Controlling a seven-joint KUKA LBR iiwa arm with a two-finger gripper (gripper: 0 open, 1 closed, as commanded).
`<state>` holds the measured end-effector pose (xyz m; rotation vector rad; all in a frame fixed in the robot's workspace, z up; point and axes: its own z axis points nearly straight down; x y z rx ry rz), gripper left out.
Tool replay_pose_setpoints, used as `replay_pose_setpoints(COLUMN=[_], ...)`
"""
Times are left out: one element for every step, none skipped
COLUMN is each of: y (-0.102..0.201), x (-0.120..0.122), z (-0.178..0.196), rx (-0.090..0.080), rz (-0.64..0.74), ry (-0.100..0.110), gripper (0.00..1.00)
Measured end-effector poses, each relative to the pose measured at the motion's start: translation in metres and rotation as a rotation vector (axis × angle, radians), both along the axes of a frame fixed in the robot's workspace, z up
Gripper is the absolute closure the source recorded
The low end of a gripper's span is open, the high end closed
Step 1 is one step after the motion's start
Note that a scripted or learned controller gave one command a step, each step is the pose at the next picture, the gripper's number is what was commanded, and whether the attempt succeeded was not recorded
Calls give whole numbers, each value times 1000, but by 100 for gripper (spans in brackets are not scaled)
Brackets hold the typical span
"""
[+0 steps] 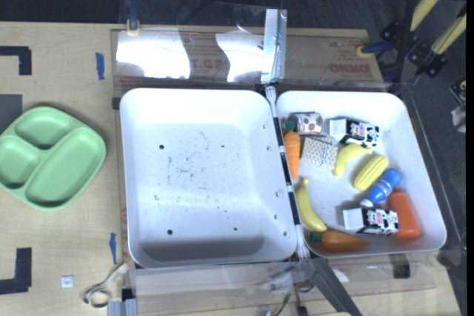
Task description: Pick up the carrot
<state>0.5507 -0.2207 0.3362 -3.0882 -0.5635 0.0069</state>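
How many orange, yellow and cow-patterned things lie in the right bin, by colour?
Orange: 3, carrot at left wall, carrot at near wall, bottle
Yellow: 3, banana, corn, small yellow piece
Cow-patterned: 2, far carton, near carton
Total: 8

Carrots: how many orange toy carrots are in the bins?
2: one orange carrot upright along the right bin's left wall, another lying at its front edge. Others may be hidden.

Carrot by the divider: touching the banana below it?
Cannot tell. In the camera view the carrot tip and the banana top meet at the divider, but the slant shows neither contact nor gap plainly.
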Motion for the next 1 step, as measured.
replay_pose_setpoints(y=[0], x=[77], z=[94], rx=[-1], rz=[-101], ry=[-4], gripper=[100])
